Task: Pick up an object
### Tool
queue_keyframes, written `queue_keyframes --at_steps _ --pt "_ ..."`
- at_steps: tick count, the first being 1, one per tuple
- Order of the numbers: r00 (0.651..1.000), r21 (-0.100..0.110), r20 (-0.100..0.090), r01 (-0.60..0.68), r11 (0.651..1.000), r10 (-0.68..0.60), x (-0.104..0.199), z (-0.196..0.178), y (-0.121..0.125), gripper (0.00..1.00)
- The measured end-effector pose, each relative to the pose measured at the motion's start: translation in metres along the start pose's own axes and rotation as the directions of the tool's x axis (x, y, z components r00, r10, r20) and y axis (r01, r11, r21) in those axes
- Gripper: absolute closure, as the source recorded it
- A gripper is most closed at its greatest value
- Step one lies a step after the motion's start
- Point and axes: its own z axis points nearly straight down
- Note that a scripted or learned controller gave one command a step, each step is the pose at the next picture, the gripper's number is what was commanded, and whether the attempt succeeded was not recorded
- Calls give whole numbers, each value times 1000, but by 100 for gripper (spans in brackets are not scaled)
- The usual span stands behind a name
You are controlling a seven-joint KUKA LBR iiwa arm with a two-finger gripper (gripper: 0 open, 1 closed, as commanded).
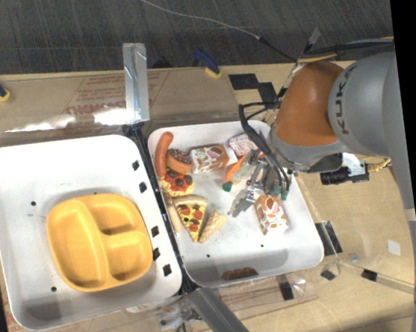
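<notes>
The gripper (pixel 250 191) hangs low in the right bin (pixel 301 251); whether its jaws are open, I cannot tell. A small carton (pixel 271 214) lies just beside them, 1 pizza slice (pixel 192 214) farther off. Best to centre over the carton before closing.

We see the arm (pixel 358 105) cut off at the right edge. The hand (pixel 252 190) covers part of an orange item (pixel 233 169); we cannot tell its finger state. Packet (pixel 272 215) print is too small to read.
</notes>
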Motion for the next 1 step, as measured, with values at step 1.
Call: queue_keyframes --at_steps 1 --pt "999 -1 4 32 999 -32 2 27 -26 0"
